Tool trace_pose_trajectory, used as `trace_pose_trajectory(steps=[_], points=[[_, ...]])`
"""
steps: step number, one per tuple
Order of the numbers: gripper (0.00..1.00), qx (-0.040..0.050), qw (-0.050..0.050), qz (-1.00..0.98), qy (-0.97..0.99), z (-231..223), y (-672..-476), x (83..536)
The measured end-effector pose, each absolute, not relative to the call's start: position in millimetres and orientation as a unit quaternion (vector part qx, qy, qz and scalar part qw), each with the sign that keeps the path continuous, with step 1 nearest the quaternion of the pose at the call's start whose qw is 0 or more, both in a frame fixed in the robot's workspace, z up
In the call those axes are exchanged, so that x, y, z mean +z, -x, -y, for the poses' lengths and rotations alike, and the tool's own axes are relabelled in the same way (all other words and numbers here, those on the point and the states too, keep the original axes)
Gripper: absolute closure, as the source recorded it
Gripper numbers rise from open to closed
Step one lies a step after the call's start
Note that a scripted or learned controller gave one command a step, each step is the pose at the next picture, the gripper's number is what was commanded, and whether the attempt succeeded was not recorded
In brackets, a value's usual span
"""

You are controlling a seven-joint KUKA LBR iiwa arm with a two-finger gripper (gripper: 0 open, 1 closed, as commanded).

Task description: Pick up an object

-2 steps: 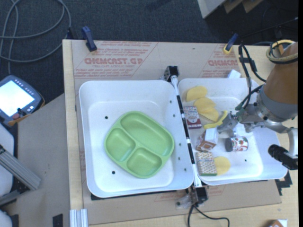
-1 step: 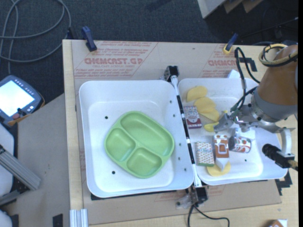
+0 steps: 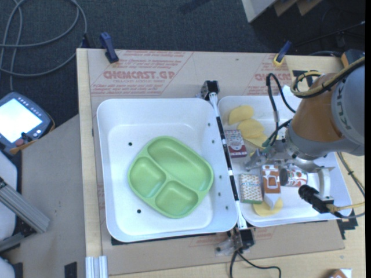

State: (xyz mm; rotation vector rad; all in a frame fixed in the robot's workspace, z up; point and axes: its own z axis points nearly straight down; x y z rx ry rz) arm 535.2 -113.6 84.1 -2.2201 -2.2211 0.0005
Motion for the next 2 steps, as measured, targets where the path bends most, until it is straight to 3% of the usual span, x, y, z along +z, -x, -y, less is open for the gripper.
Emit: trace_pose_trajectory(steps=[1, 2], points=[[1.00, -0.0003, -0.001, 0.707, 0.707, 113.8, -535.7, 94.2], [0.00, -0.0002, 0.000, 0.707, 0.707, 113.7, -535.6, 94.1]])
